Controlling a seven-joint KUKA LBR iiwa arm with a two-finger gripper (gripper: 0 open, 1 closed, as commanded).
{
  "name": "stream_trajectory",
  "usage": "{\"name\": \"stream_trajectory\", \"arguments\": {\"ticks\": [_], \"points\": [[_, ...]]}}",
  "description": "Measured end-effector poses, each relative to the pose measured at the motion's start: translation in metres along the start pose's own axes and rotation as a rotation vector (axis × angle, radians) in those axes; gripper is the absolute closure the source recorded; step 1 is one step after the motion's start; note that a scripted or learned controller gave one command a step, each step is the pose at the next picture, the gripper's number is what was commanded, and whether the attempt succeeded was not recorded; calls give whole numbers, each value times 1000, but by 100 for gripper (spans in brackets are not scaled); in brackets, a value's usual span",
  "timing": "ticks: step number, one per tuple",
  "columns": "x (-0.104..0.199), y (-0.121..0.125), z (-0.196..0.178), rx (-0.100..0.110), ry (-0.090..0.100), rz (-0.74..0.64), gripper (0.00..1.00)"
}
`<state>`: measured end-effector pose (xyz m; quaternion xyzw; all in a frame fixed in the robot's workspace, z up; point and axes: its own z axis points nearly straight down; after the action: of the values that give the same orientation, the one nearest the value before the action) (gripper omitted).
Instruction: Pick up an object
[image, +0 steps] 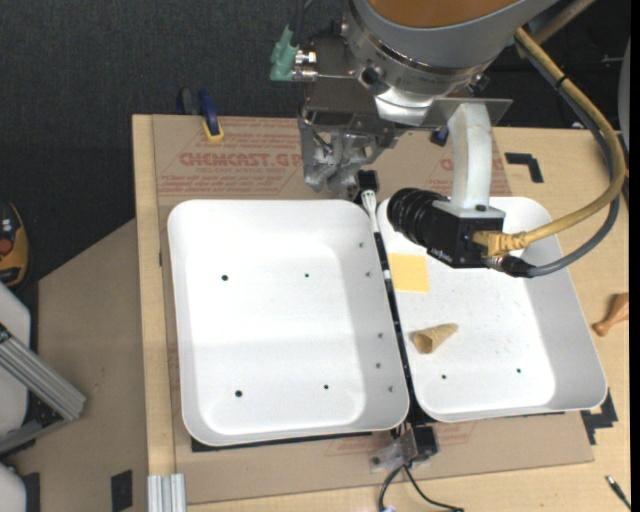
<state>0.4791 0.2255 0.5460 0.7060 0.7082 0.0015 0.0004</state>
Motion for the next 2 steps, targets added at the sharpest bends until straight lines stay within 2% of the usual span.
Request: {"name": "stream_trajectory", "arguments": {"ticks": [1,2], "points": [[0,0,1,1,-1,0,0],[1,0,-10,-3,1,-2,100]]}}
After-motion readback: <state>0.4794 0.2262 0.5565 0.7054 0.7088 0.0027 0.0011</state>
